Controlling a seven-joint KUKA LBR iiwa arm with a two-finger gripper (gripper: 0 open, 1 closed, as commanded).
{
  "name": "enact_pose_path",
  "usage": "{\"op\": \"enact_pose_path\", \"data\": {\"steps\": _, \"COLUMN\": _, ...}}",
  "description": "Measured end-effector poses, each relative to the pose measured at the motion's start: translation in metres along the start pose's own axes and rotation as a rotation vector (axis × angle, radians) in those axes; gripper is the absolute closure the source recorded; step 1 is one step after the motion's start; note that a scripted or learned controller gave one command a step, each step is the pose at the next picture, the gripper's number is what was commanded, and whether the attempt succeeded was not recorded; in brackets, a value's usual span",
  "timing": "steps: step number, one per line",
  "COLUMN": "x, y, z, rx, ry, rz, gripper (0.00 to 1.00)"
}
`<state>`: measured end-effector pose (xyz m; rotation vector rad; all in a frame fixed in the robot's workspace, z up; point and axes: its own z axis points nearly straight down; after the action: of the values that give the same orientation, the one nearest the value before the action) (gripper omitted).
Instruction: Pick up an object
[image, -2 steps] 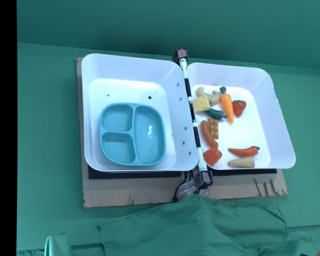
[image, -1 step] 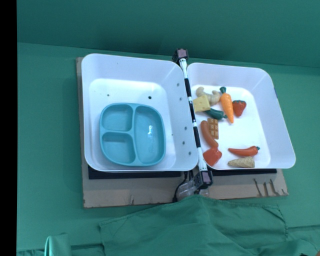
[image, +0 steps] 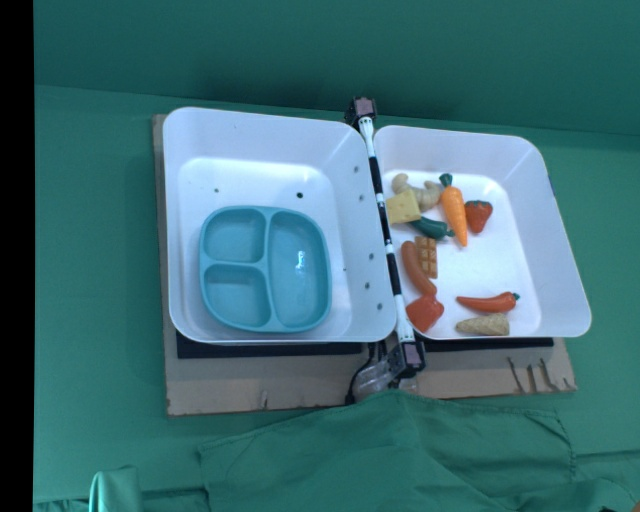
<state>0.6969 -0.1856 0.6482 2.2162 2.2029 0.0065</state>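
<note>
The right bin (image: 545, 180) holds several toy foods. An orange carrot (image: 455, 214) lies near the back, beside a red strawberry (image: 478, 215) and a yellow cheese wedge (image: 404, 207). A beige peanut-like piece (image: 418, 188) sits behind the cheese. A dark green pepper (image: 432, 228) lies mid-bin. A sausage (image: 417, 268) and a waffle piece (image: 428, 257) rest by the left wall. A red piece (image: 425, 313), a red chili (image: 488, 301) and a tan cone (image: 484, 325) lie at the front.
The left bin (image: 190, 140) carries a teal divided plate (image: 265, 267). A black-and-white bar (image: 380, 215) runs between the bins. Green cloth (image: 400, 455) is bunched in front of the cardboard base (image: 250, 395).
</note>
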Motion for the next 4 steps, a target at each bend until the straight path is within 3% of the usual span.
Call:
{"op": "enact_pose_path", "data": {"steps": 1, "x": -0.001, "y": 0.001, "z": 0.053, "rx": 0.016, "ry": 0.007, "rz": -0.001, "gripper": 0.0}}
{"op": "enact_pose_path", "data": {"steps": 2, "x": 0.0, "y": 0.001, "z": 0.013, "rx": 0.003, "ry": 0.002, "rz": -0.002, "gripper": 0.0}}
{"op": "enact_pose_path", "data": {"steps": 3, "x": 0.0, "y": 0.001, "z": 0.015, "rx": 0.007, "ry": 0.005, "rz": -0.003, "gripper": 0.0}}
{"op": "enact_pose_path", "data": {"steps": 4, "x": 0.023, "y": 0.001, "z": 0.033, "rx": 0.012, "ry": 0.007, "rz": -0.004, "gripper": 0.0}}
